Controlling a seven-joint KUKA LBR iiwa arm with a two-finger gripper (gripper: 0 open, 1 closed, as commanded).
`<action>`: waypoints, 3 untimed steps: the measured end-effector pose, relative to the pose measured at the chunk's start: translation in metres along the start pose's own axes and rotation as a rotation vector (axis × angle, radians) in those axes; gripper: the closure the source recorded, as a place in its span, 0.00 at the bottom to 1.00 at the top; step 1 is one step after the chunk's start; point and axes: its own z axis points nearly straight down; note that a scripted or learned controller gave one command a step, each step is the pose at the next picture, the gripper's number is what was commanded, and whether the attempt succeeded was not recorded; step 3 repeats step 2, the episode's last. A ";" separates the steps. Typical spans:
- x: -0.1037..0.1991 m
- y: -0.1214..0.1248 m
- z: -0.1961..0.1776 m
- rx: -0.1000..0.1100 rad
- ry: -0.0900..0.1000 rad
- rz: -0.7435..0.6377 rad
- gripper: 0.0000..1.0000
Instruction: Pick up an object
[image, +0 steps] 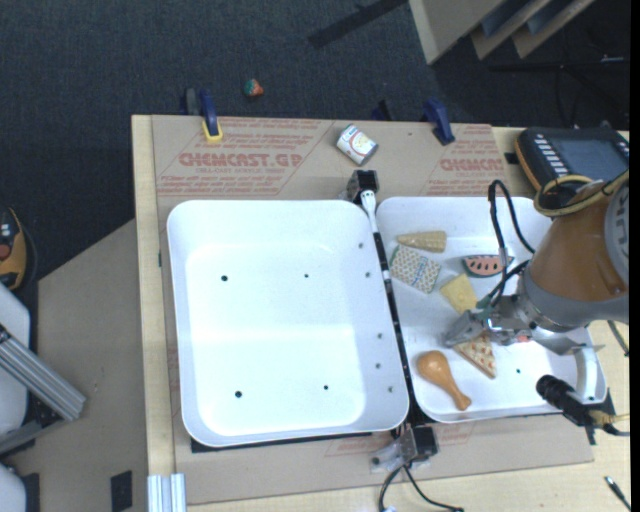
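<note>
End effector (470, 330) low in right bin (520, 215), touching pizza slice (480, 356); opening and grasp unclear.

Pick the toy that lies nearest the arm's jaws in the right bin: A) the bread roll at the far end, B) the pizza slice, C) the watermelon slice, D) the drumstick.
B: the gripper sits right at the pizza slice, while the other toys lie farther off.
</note>
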 end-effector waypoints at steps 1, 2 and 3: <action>0.002 0.001 -0.010 -0.003 -0.001 -0.002 1.00; 0.125 0.024 -0.106 -0.015 0.002 -0.018 1.00; 0.125 0.024 -0.106 -0.015 0.002 -0.018 1.00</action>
